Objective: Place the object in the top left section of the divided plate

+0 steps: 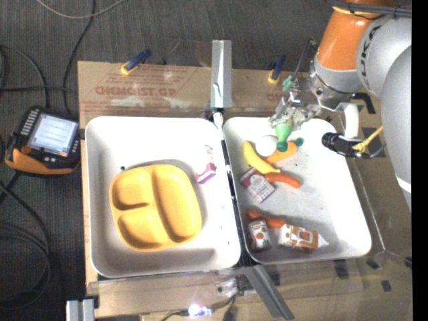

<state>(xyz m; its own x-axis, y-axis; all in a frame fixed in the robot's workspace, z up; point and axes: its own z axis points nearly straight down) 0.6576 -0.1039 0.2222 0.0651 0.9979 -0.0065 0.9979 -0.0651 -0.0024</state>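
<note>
Two white bins side by side on worktop (93, 85). Left bin (100, 146) carries yellow divided plate (156, 206), centre-left of frame, three sections visible, nothing seen in any of them; small pink item (206, 172) lying on bin floor just beside plate's upper-right corner, apart from it. Right bin (348, 206) carries the clutter: banana (257, 160), white egg-like piece (266, 144), orange carrot (283, 154) with green top, second orange-red piece (286, 179), small patterned carton (258, 186), ketchup bottle (258, 234), juice-box carton (298, 238). Tool (289, 116) at upper right of frame, over top edge of right bin, directly above carrot's green top; open or closed state cannot be told, metalwork and green top overlap there. Nothing clearly held. Which object the task means not identifiable with certainty; carrot judged likeliest, being nearest the tool, resting in upper part of right bin, touching banana and egg-like piece. Step in hand, as judged: acquisition, pick not yet confirmed; transport and placement not begun. Next move calls for: secure closure on carrot alone, straight lift clear of banana and egg-like piece, travel toward frame left across the wall between bins, release over plate's upper-left section. Risk: neighbours dragged along, or slip off narrow green top.
</note>
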